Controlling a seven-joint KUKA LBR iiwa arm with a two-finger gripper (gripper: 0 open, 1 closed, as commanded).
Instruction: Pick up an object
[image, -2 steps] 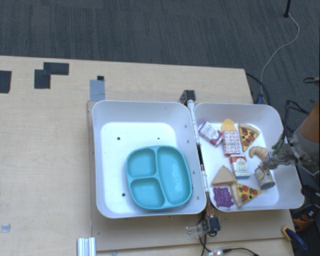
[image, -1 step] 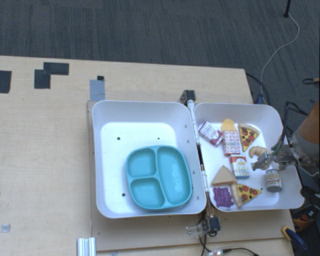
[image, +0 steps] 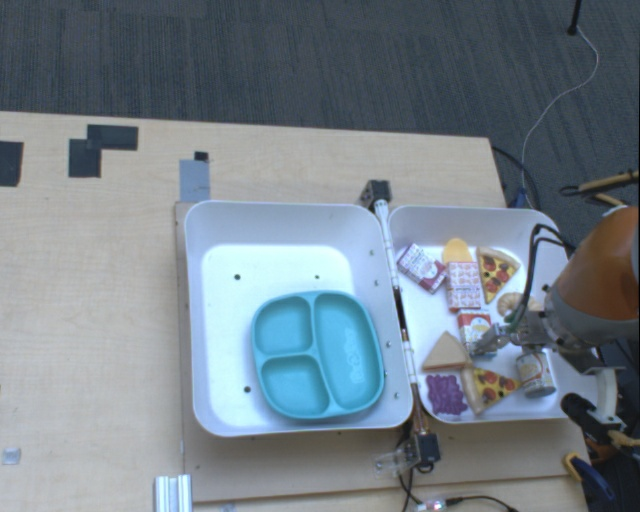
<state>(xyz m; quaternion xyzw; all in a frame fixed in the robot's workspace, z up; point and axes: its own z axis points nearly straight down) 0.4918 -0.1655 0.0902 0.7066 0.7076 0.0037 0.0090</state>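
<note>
Camera view: pizza slice (image: 497, 268), carton (image: 420, 266), can (image: 537, 373) crowd right bin (image: 470, 215).

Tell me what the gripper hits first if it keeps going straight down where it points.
Probably the small red-and-white packet right under the gripper, beside the tan wedge; depth is unclear.

A turquoise 3-compartment plate (image: 318, 353) sits in the left white bin (image: 220, 300) on a pale tan wood-grain counter (image: 90, 300). The right white bin (image: 430, 225) holds 2 orange-yellow pizza slices with red dots (image: 497, 268), a purple grape bunch (image: 447, 395), a red-and-white carton (image: 421, 267) and a tan wedge (image: 446, 352).
</note>
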